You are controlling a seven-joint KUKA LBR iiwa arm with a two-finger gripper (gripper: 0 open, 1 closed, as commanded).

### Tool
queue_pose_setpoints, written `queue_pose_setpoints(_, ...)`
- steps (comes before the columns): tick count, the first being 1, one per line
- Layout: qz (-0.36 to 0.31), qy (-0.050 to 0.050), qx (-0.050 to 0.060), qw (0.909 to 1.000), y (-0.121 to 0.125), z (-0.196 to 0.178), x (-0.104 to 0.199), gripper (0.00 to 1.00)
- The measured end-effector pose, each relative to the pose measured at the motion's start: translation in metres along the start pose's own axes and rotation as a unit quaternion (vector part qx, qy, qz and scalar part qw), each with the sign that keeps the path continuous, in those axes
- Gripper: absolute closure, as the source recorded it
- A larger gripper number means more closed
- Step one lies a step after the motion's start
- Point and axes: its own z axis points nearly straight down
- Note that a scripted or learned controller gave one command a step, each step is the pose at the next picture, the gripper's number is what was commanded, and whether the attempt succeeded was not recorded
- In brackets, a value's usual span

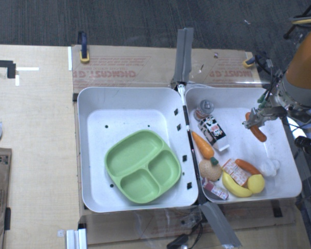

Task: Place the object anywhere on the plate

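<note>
Right now the gripper (255, 119) sits low over the right bin (283, 191), by a small sausage (257, 134). Whether it grips it, I cannot tell. The green plate (142, 166) waits in the left bin (88, 139), so food can land there

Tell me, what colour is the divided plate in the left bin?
The plate is light green, seen in the camera view.

A pale wooden desk (31, 118) sits against dark grey carpeted floor (124, 9) (seen from above, at a slant). Brown cardboard (129, 66) with reversed red lettering lies along its far edge, pinned by yellow clamps (84, 53), under even light.
</note>
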Motion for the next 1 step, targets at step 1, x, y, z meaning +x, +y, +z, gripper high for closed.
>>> queue_pose_setpoints(1, -0.024, 0.001, 0.001, 0.9997, -0.0169, 0.0164, 0.0811, 1.00)
